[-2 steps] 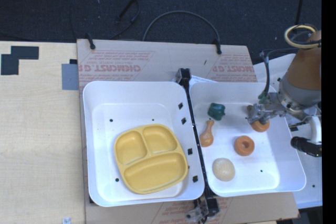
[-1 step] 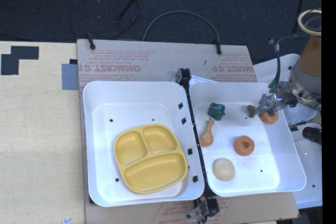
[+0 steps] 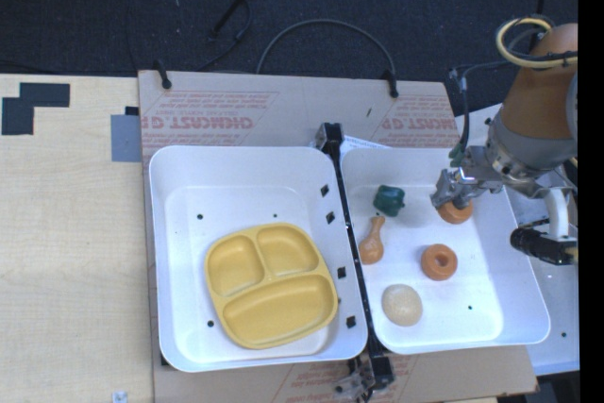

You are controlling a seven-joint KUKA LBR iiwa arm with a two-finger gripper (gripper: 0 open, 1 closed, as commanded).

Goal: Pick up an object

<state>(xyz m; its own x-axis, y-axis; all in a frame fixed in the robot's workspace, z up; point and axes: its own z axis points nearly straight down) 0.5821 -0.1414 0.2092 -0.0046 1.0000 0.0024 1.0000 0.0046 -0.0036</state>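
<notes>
The right bin (image 3: 510, 321) holds a dark green block (image 3: 388, 199), a tan bottle-shaped piece (image 3: 372, 242), an orange ring (image 3: 439, 262), a pale round ball (image 3: 402, 305) and a small orange object (image 3: 457, 212). My gripper (image 3: 455, 194) is down at the bin's far right part, directly over the small orange object and touching or nearly touching it. The gripper body covers the top of that object.
A yellow divided plate (image 3: 271, 283) lies in the left bin (image 3: 179, 203). A black divider (image 3: 343, 231) runs between the bins. Cardboard (image 3: 283, 113) lies behind them. A black fitting (image 3: 543, 243) sticks out by the right bin's right wall.
</notes>
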